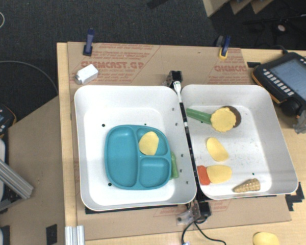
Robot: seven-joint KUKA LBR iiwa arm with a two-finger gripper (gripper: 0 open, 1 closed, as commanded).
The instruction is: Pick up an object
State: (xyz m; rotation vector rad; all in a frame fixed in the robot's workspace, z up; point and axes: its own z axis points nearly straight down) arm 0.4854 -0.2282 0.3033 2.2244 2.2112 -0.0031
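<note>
Down at the near edge of the right bin (275, 137) lies a ridged cone-shaped piece (246, 186), and just beside it a yellow chip touching an orange piece (203, 175). Further up, another yellow chip (217, 149), then a green-handled scoop (214, 117) with a yellow disc in its bowl. Over in the left bin (92, 116), a teal divided tray (123, 157) carries one yellow chip (148, 143) in its upper right compartment. As for the gripper, I cannot tell its state. Nothing is lifted, so by my reading the pick has yet to begin, with everything left to do.
</note>
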